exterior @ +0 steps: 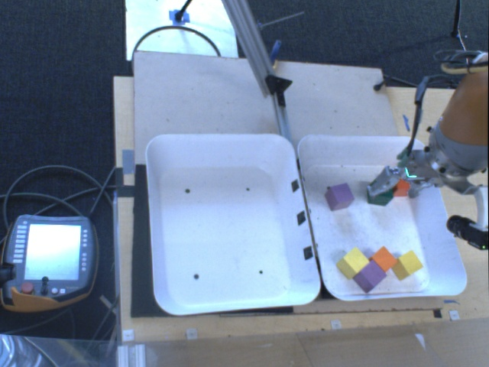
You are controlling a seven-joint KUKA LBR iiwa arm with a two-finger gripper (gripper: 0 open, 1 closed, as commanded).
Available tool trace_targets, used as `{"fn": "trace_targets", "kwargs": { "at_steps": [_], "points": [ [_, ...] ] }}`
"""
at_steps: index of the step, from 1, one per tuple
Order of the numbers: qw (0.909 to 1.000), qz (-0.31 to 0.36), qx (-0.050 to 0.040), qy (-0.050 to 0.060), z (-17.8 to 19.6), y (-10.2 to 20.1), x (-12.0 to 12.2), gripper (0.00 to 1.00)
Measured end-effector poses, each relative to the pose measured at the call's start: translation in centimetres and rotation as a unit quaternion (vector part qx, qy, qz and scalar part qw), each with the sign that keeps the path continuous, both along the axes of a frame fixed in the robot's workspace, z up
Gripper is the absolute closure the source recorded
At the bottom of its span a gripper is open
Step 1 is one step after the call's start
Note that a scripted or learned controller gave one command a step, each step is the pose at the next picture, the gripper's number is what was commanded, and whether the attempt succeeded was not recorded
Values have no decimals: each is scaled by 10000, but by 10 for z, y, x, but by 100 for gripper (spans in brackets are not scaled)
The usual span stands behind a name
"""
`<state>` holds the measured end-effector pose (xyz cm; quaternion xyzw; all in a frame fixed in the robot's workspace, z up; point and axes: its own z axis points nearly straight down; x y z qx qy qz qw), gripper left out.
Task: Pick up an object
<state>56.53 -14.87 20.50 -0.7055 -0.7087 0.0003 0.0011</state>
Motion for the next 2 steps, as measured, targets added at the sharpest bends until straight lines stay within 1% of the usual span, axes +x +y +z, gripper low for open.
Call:
{"fn": "trace_targets", "kwargs": {
  "at_steps": [1, 2],
  "points": [
    [10000, -3, -4, -18, 2, 0, 1, 0],
    [10000, -16, -1, 8, -57, -3, -7, 0]
  ]
}}
